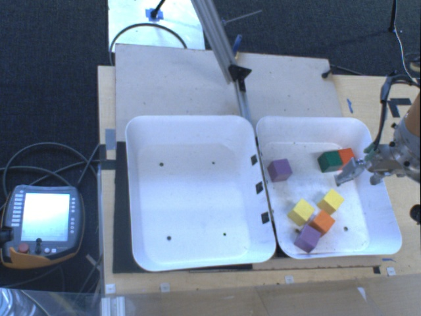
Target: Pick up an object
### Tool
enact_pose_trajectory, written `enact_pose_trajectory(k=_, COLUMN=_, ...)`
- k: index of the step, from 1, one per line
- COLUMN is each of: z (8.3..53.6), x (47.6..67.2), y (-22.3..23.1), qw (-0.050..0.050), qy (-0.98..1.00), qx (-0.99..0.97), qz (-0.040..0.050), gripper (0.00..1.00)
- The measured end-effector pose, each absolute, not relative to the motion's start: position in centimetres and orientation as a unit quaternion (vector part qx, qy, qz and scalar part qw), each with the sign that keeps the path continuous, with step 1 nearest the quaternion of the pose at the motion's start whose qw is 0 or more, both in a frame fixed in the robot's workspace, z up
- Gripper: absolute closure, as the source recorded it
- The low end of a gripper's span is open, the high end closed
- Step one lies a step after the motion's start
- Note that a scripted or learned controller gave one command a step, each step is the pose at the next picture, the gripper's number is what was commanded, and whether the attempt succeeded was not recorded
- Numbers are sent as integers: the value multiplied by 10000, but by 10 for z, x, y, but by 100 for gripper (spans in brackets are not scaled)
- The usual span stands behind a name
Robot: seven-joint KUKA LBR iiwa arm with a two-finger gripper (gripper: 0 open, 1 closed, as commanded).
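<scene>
The right bin (375, 232) holds several small cubes. A purple cube (279, 170) lies near its left wall. A green cube (329, 160) and an orange-red cube (346, 155) touch each other at the back right. Toward the front, two yellow cubes (331, 201) (302, 211), an orange cube (322, 222) and a second purple cube (307, 237) lie close together. My gripper (348, 172) reaches in from the right edge and hovers just in front of the green and orange-red cubes, above the bin floor. Nothing is visibly held in it.
The left bin (141, 196) stands beside the right one, and black clips (259, 187) join them along the shared wall. A metal pole (217, 31) slants across the back board. A teach pendant (41, 226) with cables lies on the floor at the left.
</scene>
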State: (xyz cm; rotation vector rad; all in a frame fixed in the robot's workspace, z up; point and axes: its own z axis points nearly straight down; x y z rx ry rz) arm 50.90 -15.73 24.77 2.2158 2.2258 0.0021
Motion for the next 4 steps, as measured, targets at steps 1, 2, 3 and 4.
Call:
enact_pose_trajectory(k=1, z=248, x=509, y=-157, qw=8, qy=7084, qx=7058, qz=9, gripper=0)
enact_pose_trajectory(k=2, z=186, x=509, y=-155, qw=-18, qy=7080, qx=7062, qz=-9, gripper=0)
enact_pose_trajectory(k=3, z=127, x=502, y=-158, qw=-12, qy=7074, qx=7069, qz=-5, gripper=0)
enact_pose_trajectory(k=4, z=89, x=503, y=-158, qw=-5, qy=7078, qx=7064, qz=-3, gripper=0)
